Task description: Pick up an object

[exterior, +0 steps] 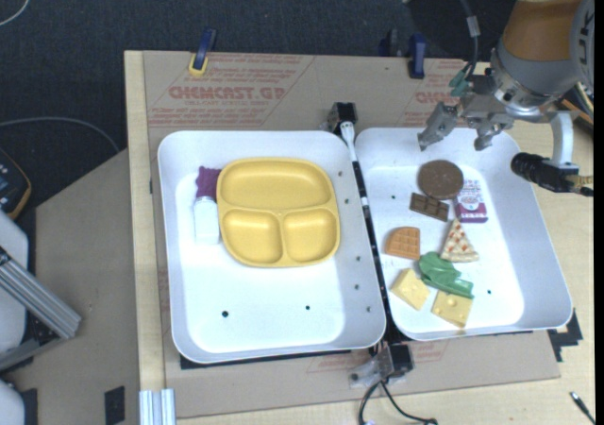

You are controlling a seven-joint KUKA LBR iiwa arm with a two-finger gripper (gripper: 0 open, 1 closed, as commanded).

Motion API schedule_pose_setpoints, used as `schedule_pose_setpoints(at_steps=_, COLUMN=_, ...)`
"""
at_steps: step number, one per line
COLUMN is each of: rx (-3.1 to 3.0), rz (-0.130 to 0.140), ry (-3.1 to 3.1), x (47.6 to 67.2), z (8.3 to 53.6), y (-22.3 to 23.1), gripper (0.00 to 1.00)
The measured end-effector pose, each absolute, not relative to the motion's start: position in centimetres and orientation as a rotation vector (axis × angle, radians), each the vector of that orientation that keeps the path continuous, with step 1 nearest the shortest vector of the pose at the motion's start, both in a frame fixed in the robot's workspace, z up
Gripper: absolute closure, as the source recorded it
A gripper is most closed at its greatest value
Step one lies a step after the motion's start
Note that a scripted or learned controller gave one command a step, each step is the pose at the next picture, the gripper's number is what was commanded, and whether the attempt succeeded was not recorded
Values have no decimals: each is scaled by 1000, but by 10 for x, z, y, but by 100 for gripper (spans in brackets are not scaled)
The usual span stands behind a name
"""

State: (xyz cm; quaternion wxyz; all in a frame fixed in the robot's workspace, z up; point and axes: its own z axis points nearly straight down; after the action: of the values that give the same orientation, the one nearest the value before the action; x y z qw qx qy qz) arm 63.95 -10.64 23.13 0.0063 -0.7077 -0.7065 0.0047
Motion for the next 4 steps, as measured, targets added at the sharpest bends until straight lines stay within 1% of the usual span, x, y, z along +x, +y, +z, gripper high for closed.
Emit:
schedule_pose_setpoints(at_steps=1, rx=-2220, rz=1, ry=-2221, x=642, z=240, y=-106, gripper=0)
schedule_pose_setpoints(at_steps=2, rx=-2217, rz=6, ry=-2218, x=640, z=196, y=-102, gripper=0)
schedule_pose_setpoints(at_steps=3, rx=-2218, rz=7, ry=-2216, x=639, z=133, y=-105, gripper=0)
schedule_pose_setpoints(at_steps=4, rx=-2222, rz=0, ry=-2223, x=641, z=86, y=-105, gripper=0)
